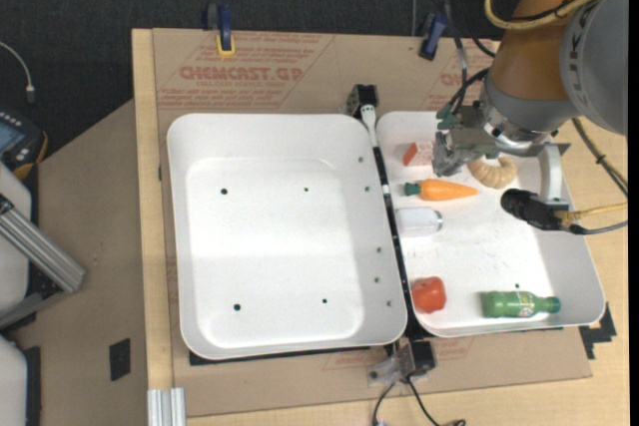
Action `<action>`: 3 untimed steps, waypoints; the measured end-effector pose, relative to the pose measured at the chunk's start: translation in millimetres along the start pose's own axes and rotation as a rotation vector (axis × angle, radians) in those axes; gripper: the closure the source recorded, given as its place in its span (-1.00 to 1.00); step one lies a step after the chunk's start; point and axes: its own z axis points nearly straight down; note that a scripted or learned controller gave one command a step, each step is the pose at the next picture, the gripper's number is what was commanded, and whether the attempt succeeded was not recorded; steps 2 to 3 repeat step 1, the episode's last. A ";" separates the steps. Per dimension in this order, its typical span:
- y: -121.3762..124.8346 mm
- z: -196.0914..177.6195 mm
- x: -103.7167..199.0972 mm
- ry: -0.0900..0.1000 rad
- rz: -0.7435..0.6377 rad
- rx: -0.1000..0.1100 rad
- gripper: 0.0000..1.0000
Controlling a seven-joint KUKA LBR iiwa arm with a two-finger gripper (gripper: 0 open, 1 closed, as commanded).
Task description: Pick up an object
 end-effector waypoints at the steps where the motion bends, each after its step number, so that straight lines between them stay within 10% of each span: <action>1: 81.3 -188.6 21.9 -0.001 -0.003 -0.021 1.00; 3: 81.3 -188.6 21.9 -0.001 -0.003 -0.021 1.00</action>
